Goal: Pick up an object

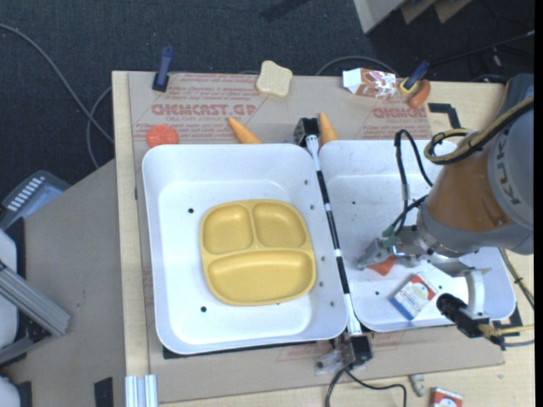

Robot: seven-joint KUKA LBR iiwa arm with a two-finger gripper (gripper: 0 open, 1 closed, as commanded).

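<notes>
Camera view: your arm point(475, 193) reached in from the right over the right bin point(365, 164), end effector point(379, 253) low near the bin's middle. You couldn't tell from this angle whether it was apart or together. A small red object point(383, 267) sat right at its tip, touching or just under it; can't say it was gripped. A small blue-and-white packet point(412, 296) lay just beside that, nearer the front wall. The left bin point(170, 176) held a yellow divided tray point(256, 250). Along the back of the surface point(204, 104) you had a bread slice point(274, 78) and a carrot piece point(244, 131).
</notes>
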